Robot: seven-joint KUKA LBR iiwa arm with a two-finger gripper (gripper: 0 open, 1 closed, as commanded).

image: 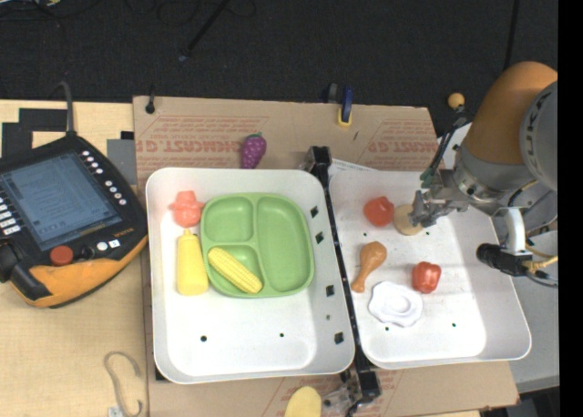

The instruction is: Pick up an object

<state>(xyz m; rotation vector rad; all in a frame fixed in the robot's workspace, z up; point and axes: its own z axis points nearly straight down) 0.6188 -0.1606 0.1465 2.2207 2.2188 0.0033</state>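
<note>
My gripper (pixel 421 217) hangs low over the right bin (pixel 492 333), near its back. Its tip is right above a small tan round piece (pixel 407 225), and a red tomato (pixel 379 211) lies just left of it. A brown chicken drumstick (pixel 368 264), a red pepper (pixel 425 276) and a white fried egg (pixel 394 304) lie nearer the front of the same bin. From this angle the fingers are too dark and small to read.
The left bin (pixel 237 342) holds a green divided plate (pixel 273 242) with a corn cob (pixel 235 270), a yellow bottle (pixel 190 262) and a pink toy (pixel 186 208). A purple grape bunch (pixel 253 149) lies behind the bins, a control pendant (pixel 64 215) to the left, and a yellow object (pixel 302 401) at the front.
</note>
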